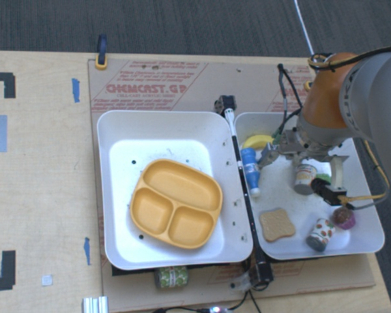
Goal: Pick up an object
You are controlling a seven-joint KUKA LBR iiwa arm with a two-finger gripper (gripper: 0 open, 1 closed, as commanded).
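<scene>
Tool (304, 168) hangs low in right white bin (368, 240), directly over small grey-beige tin can (304, 177) lying near bin's centre; finger state can't tell. Can's axis unclear, part hidden by wrist.

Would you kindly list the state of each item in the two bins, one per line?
divided yellow plate: flat, upright, left bin
blue tube: lying down, right bin's left wall
banana: lying behind the tube
toast slice: lying flat
small can: under the gripper
patterned cup: tipped on its side

Orange-yellow divided plate (176, 204), blue tube (250, 169), yellow banana (257, 141), tan bread slice (277, 224).
</scene>
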